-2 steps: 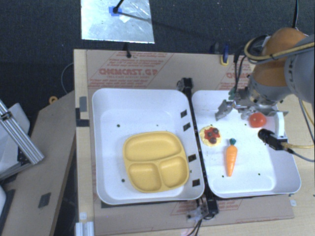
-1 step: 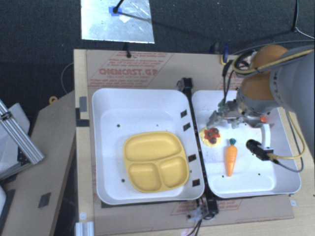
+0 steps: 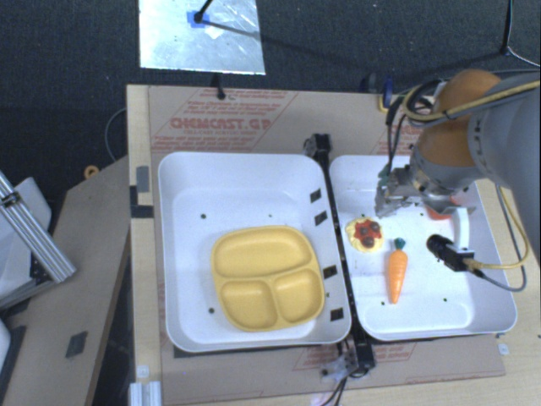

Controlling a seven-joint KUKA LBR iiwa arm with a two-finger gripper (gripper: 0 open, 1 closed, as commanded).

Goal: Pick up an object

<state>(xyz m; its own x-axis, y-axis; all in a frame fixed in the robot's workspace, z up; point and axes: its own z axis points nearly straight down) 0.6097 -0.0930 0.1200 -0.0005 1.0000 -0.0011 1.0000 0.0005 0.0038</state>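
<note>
Nothing is picked up yet, as far as I can see from here. The claw (image 3: 387, 200) hangs low in the right bin (image 3: 490, 311), toward that bin's far-left part, w/ nothing visible between its tips. Can't tell if it's apart or together; from this angle it's just a dark cluster under the grey wrist.

Candidates, all lying flat on the right bin's floor:
- toy pizza slice (image 3: 365, 233), yellow w/ red and dark toppings, against the bin's left wall, abt mid-length. It's just beside the claw, a bit nearer the bench's front edge and slightly left. Close, but apart, not touching.
- toy carrot (image 3: 396, 275), orange w/ green top, lying roughly lengthwise, tip toward the bench's front edge. Near the pizza, further from the claw toward the front.
- small red-orange thing (image 3: 439, 214), mostly hidden under the arm, near the bin's middle. Can't say what it is.

Left bin (image 3: 182, 252) holds a yellow divided plate (image 3: 267, 276), three compartments, toward that bin's front. Well apart from the claw, other side of the divider.

My read: approach done or nearly so, the grasp and lift both left. The pizza looks the likeliest target, being closest. It's flat and thin, so I'd guess it's awkward to pinch; the carrot would prob. be easier.
</note>
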